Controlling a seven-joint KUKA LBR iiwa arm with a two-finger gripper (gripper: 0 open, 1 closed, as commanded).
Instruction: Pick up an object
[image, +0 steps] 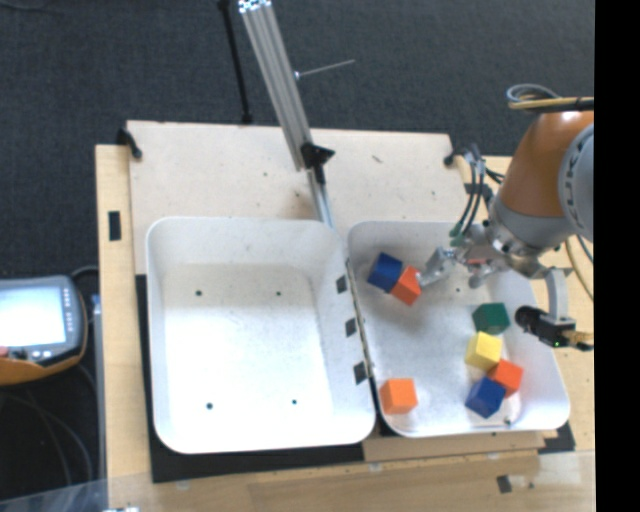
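Several coloured cubes lie in the right bin (440, 425). A blue cube (384, 271) and an orange cube (408, 289) touch each other near the bin's far left. My gripper (434, 270) reaches in from the right, low over the bin, its tip right beside that orange cube. A green cube (490, 318), a yellow cube (484, 350), a red-orange cube (509, 375) and a second blue cube (485, 398) cluster at the right. Another orange cube (399, 394) sits alone at the near left.
The left bin (170, 300) adjoins the right one along a shared wall with black clips (352, 325). A slanted metal pole (290, 100) rises behind the bins. The arm's orange band (540, 170) hangs over the right bin's far corner.
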